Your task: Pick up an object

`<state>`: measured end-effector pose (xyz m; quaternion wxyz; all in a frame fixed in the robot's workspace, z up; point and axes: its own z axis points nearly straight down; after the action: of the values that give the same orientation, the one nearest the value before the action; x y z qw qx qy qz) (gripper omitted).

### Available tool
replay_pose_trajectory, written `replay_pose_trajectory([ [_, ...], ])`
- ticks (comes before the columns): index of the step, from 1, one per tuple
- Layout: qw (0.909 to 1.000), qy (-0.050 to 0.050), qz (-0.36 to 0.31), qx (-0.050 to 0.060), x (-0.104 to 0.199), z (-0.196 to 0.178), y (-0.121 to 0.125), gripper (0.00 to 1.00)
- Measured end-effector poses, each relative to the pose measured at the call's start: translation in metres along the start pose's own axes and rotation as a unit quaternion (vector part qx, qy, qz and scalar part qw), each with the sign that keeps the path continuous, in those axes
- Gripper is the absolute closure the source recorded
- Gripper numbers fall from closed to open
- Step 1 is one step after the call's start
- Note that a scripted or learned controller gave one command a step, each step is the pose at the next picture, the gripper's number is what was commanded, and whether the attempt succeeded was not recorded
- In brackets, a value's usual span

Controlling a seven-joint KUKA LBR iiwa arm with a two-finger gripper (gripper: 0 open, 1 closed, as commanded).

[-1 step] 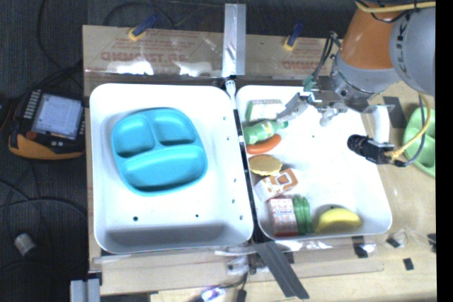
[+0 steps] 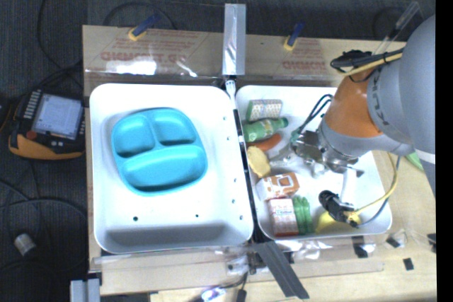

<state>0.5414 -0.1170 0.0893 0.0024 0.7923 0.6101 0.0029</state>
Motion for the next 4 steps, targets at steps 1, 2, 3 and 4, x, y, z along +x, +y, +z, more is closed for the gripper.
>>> replay_pose_trajectory([
  [1,0.9667,-0.003,0.256,0.007,-0.011,-0.057,-0.058,0.00],
  [2,0.8494,-0.006,0.528,0.004,-0.045,-0.184,-0.047,0.00],
  [3,0.8501,-0.006,0.526,0.006,0.048,-0.093,-0.066,0.00],
  [4,0.8502,-0.009,0.526,0.008,0.047,-0.100,-0.067,1.00],
])
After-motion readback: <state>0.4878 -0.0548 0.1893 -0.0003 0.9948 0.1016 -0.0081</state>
